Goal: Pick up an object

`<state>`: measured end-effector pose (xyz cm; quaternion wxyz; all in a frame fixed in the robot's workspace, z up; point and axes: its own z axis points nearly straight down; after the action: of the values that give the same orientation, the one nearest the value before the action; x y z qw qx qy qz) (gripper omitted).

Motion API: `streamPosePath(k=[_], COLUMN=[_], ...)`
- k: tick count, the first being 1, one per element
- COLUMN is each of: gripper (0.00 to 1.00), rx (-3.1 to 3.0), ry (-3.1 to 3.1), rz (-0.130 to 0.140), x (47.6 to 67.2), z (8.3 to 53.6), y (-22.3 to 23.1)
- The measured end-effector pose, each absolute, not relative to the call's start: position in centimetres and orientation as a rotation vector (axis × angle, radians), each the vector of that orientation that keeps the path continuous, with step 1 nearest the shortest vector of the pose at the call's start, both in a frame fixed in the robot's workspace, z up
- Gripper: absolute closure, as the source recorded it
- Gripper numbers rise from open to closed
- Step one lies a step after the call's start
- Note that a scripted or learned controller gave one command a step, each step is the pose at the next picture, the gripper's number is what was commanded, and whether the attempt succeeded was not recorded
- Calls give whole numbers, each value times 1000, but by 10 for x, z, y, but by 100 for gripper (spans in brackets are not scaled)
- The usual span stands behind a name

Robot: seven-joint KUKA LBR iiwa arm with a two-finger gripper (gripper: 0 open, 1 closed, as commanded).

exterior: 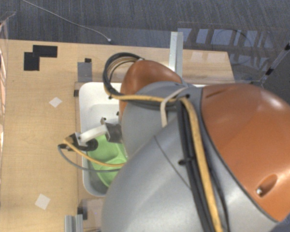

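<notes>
From the camera view above, the big grey robot arm point(183, 168) with its glossy orange band point(251, 144) reaches in from the right and covers most of the light wooden table point(38, 144). What I can see of the shallow white plastic bin point(89, 98) is its left end: a rounded far corner, the left wall and a strip of bare floor, with the rest running under the arm. The wrist hangs over this bin, and the two-finger gripper point(112, 134) sits tucked beneath it, a dark grey block low over the middle of the visible part of the bin. The arm hides too much of it, so I cannot tell whether it is open, closed or holding anything. Just beside and below it in the picture lies a bright green, soft-looking rumpled object point(111, 161). It fills the lower part of the bin close to the left wall, and its right side disappears under the arm. Whether the gripper touches it I cannot tell. Out on the bare table to the left lie two small white square markers point(55, 102), one higher and one lower, well apart from the bin. A black stepped patch point(38, 56) sits near the table's far left corner. Beyond the table's far edge is dark grey ribbed carpet point(135, 8).
</notes>
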<state>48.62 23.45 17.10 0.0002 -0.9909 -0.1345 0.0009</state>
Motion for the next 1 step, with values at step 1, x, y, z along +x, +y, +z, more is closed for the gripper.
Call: streamPosePath(k=[1], gripper=[100], rx=[-3118], ry=[-320], rz=[-16], x=[488], z=[329], y=[236])
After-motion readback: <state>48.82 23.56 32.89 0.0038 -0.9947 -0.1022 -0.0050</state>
